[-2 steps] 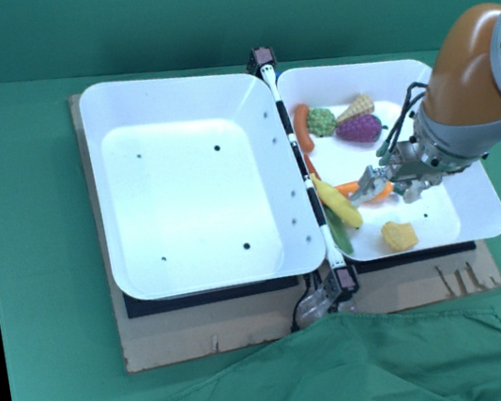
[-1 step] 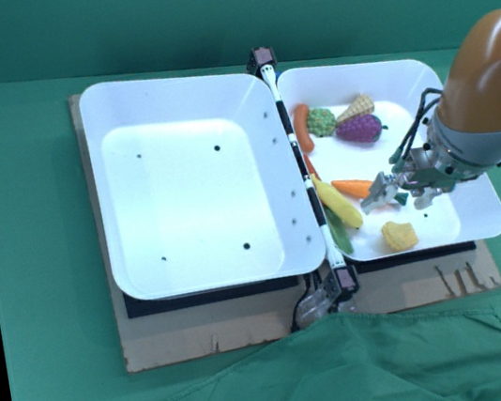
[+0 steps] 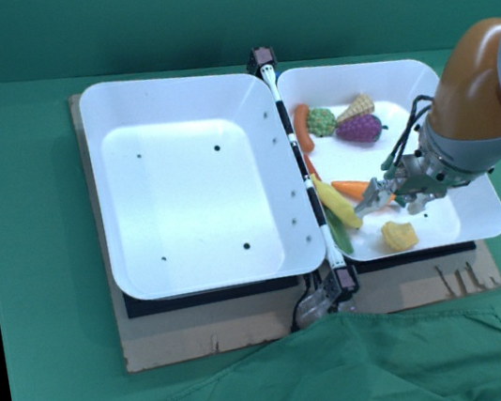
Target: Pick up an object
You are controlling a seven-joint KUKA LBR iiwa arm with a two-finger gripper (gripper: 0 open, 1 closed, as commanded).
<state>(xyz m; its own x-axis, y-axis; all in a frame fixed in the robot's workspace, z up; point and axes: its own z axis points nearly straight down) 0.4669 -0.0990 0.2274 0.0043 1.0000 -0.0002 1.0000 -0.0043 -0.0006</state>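
Low over the right bin, the gripper is seen pointing leftward at the end of the grey arm, whose orange band fills the upper right of the view. Its tips lie just beside the right end of an orange carrot — whether they are touching it cannot be told. How far the fingers are spread cannot be told either, and nothing is plainly shown between them.

Several toy foods are gathered in the right bin. A yellow banana is laid at a slant beside the carrot, near the bin's left wall, and a green pod-like piece is tucked under its lower end. A yellow lumpy piece is set apart near the bin's front edge, below the gripper. Toward the back, a purple bunch of grapes lies with a yellow corn piece just behind it and a green bumpy piece to its left; a long orange-red piece is placed along the left wall.

The left bin is seen beside it, the two being divided by a white rod. Both are borne on a cardboard sheet over green cloth.
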